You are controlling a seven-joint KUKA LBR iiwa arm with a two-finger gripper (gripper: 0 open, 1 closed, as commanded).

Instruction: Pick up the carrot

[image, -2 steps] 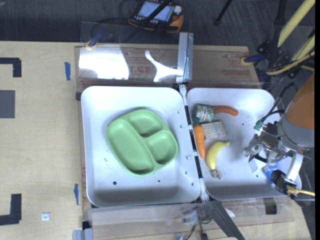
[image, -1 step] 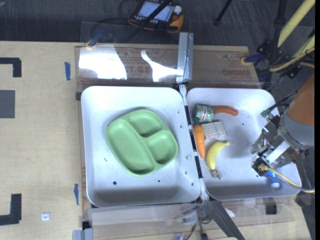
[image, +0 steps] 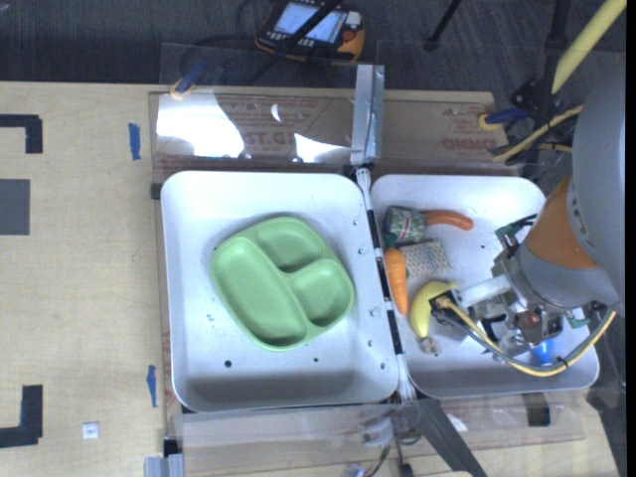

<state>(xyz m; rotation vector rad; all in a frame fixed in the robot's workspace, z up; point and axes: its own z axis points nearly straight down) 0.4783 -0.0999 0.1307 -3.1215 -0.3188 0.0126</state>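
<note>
Carrot (image: 397,279) wedged against left wall of right bin (image: 467,189), touching banana (image: 430,309). Tool (image: 517,326) right of carrot, state indeterminate. Risk: snagging banana instead.

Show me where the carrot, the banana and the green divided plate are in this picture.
carrot (image: 397,280): camera view, middle of its orange body, by the right bin's left wall.
banana (image: 426,307): camera view, middle of its yellow curve.
green divided plate (image: 260,301): camera view, floor of its largest compartment, in the left bin.

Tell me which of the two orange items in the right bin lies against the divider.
The carrot, lying lengthwise along the bin's left wall beside the banana. The other orange item lies farther back, next to the green can.
</note>
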